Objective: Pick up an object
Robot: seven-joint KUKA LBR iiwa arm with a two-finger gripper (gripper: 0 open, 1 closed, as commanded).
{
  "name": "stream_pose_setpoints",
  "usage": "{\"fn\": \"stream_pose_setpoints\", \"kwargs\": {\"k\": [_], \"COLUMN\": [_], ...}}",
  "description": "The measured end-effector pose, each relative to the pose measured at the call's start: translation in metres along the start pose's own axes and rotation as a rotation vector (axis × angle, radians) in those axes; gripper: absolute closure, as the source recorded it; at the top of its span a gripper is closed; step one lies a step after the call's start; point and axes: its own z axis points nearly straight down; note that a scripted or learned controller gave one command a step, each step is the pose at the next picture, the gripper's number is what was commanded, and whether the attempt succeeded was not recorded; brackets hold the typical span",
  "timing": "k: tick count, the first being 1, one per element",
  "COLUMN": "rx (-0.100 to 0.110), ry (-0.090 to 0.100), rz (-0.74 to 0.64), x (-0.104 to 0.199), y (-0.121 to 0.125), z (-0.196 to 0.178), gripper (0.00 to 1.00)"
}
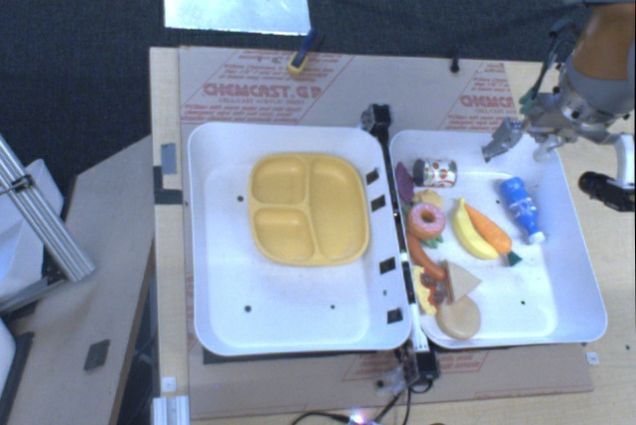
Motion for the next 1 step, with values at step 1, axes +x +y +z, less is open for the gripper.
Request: {"fn": "stream_pose_setpoints", "kwargs": {"k": [1], "rx": [-0.010], "ry": [-0.002], "rz": [-0.002], "x": [0.0002], "y": [0.0025], "z": [-0.0060], "gripper": [0.00]}}
